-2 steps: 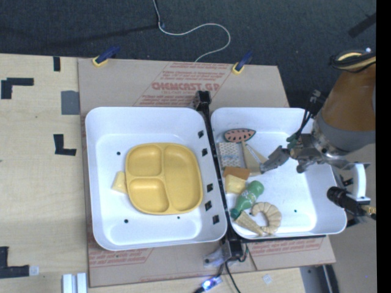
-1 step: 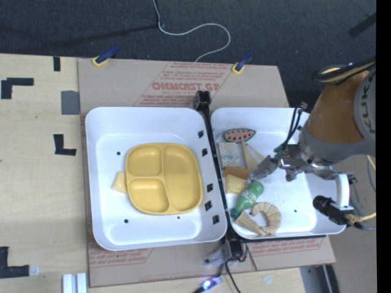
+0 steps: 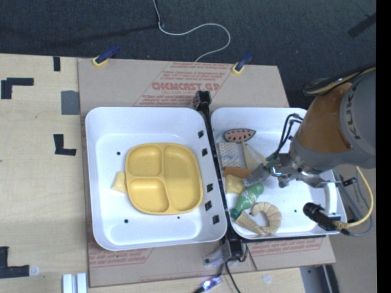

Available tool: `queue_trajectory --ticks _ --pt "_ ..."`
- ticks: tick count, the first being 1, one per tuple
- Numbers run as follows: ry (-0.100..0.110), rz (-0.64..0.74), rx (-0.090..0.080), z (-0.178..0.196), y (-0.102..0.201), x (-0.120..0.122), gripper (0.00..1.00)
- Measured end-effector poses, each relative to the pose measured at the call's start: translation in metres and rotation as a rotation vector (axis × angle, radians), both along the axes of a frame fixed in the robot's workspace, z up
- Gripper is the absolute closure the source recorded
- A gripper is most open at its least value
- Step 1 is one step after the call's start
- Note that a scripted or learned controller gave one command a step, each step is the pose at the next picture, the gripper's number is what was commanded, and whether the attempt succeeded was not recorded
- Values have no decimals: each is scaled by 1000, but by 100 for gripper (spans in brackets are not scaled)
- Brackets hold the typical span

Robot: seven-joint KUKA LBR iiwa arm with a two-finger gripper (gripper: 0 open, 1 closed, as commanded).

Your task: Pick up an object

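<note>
The grey arm with its orange band reaches in from the right, its two-finger gripper (image 3: pixel 259 174) low over the right white bin (image 3: pixel 305 224); whether the pincer is spread or closed cannot be told. Red lettering on the cardboard sheet (image 3: pixel 183 85) is unreadable. A green toy bottle (image 3: pixel 247 199) lies just beneath, beside a tan curled pastry (image 3: pixel 266 215).

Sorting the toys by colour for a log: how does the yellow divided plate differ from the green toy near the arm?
The yellow divided plate lies in the left bin; the green toy lies in the right bin. The plate is far larger than the toy. The plate is a rounded square split into compartments; the toy is long and slim, lying on a slant. The plate lies nearly alone, while the toy is crowded among other items. Both rest on white bin floors.
</note>
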State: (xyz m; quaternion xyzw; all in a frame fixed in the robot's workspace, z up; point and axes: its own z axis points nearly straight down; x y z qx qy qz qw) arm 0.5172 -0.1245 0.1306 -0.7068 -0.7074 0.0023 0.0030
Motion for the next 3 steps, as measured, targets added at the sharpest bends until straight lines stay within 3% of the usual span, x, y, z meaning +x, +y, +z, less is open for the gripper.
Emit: queue_trajectory --ticks 1,2,3 --pt "-7 -1 -2 -46 0 0 0" --pt "-10 0 -3 -34 0 1 100" --pt "-9 1 -1 9 -2 6 100"
